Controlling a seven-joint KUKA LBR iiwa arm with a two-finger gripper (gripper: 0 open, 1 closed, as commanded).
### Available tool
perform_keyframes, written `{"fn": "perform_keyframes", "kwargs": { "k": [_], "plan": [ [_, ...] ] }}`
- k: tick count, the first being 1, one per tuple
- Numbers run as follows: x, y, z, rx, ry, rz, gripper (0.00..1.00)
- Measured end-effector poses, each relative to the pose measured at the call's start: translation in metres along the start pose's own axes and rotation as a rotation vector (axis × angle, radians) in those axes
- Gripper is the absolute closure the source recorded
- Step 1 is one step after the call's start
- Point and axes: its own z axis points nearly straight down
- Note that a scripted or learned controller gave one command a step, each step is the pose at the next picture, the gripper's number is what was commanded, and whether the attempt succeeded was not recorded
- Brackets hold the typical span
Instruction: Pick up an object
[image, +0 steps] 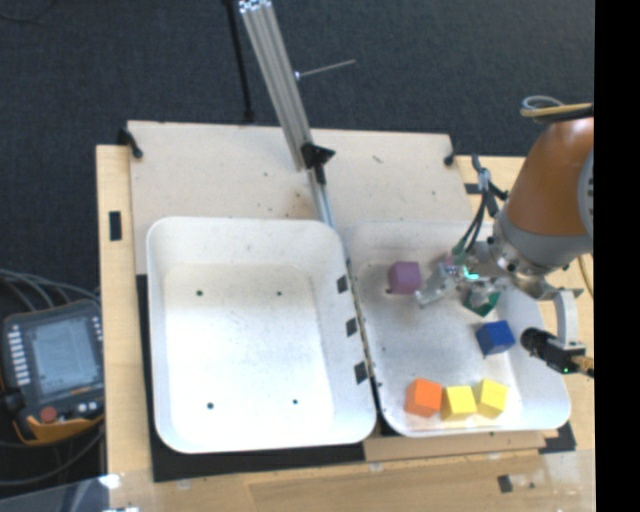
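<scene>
In the right bin (400, 240), a purple cube (404, 277) lies near the far left side. My gripper (457, 287) hangs just right of that cube, low over the bin floor, under the grey and orange wrist (548, 200). A blue cube (495, 337) sits below and right of the gripper. Along the bin's near edge stand an orange cube (424, 397) and two yellow cubes (460, 401) (493, 396) in a row. I see nothing held in the gripper.
The left bin (250, 330) lies beside the right one, with black clips along the shared rim (352, 325). A slanted aluminium post (285, 90) rises behind the bins. A teach pendant (55, 360) sits off the bench at the left.
</scene>
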Motion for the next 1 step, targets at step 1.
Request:
{"fn": "perform_keyframes", "kwargs": {
  "k": [1],
  "plan": [
    [-0.0004, 0.0008, -0.0018, -0.004, -0.001, 0.002, 0.00]
  ]
}}
